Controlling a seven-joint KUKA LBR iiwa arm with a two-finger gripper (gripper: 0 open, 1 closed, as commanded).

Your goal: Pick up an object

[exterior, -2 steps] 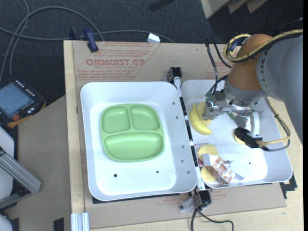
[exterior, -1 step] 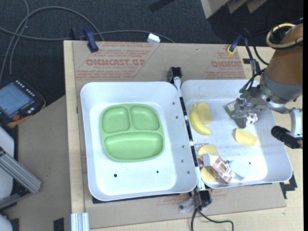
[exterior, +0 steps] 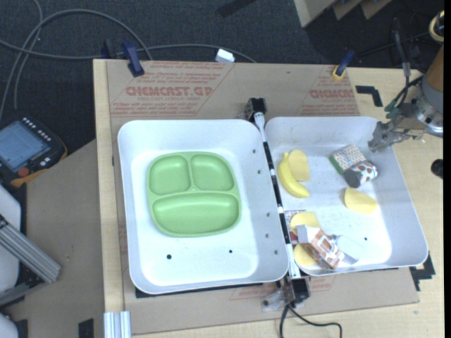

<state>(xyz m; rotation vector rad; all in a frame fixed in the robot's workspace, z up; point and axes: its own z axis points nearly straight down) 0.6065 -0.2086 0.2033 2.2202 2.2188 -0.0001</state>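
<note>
Grey gripper [exterior: 384, 136]: over right bin's [exterior: 405, 210] far-right rim; grip unreadable, nothing visibly held
Objects: banana [exterior: 292, 181] inside that bin, unlifted
Left: descend, grasp, lift

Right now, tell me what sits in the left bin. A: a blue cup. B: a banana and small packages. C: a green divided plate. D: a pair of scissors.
C: the green divided plate lies in the left bin, while the banana and the small packages are in the right bin.
</note>
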